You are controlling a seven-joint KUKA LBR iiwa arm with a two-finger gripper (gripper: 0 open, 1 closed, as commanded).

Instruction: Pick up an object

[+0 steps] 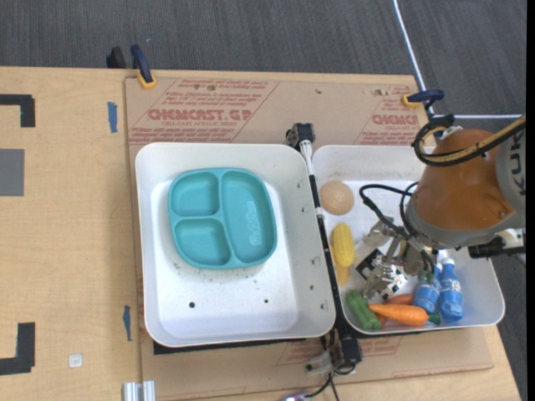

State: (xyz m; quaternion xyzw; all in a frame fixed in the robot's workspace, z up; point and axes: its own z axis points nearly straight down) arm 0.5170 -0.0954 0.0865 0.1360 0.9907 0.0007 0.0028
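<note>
A: Where's the gripper (386, 267)?
B: Low in the right bin (489, 312), fingers apart with nothing between them, above the carrot (399, 312) and green pepper (362, 309) at the near wall.
A: Risk?
B: Crowding, I'd judge. The corn (342, 245) and blue bottles (440, 291) sit close, so a finger could strike a neighbour and close on nothing

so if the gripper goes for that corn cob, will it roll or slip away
Probably some risk of both. The corn cob is a rounded, elongated shape lying on its side on the right bin's smooth floor, so a nudge could roll it. Its surface looks glossy, likely plastic, so it may slip. It looks like a toy, so probably light.
</note>
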